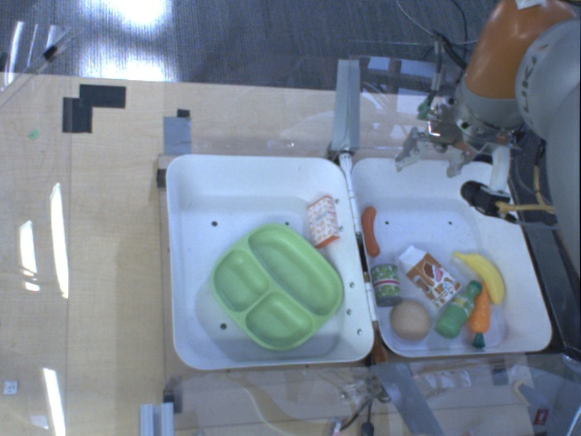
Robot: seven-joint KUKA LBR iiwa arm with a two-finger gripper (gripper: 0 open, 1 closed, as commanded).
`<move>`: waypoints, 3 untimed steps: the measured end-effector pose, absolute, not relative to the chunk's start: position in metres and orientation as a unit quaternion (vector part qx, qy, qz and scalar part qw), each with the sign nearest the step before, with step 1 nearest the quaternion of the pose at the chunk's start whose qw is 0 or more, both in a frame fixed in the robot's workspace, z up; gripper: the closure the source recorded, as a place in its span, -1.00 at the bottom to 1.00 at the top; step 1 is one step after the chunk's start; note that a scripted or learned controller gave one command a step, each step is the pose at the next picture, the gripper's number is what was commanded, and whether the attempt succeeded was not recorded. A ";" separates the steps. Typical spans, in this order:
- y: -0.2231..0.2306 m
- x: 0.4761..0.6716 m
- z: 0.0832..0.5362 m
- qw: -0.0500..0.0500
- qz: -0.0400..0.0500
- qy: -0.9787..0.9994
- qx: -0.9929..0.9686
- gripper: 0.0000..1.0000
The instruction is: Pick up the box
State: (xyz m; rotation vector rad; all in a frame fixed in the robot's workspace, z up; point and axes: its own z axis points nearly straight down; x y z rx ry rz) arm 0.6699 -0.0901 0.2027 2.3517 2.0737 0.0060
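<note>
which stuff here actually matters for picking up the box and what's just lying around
For the job:
- box, lying in the right bin
- gripper, open, above that bin's far edge

Just lying about:
- small packet and green plate in the left bin
- sausage
- can
- egg
- green bottle
- carrot
- banana

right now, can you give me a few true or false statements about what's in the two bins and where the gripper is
1. The green plate lies in the left bin. True.
2. The banana is in the left bin. False: it lies in the right bin.
3. The gripper is clamped on the box. False: it is over the right bin's far edge, apart from the box.
4. A sausage lies near the divider. True.
</note>
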 end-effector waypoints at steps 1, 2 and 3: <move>-0.096 0.651 0.088 0.003 0.003 0.743 0.669 -1.00; -0.090 0.671 0.088 0.003 0.003 0.738 0.675 -1.00; -0.096 0.618 0.089 0.003 0.003 0.745 0.667 -1.00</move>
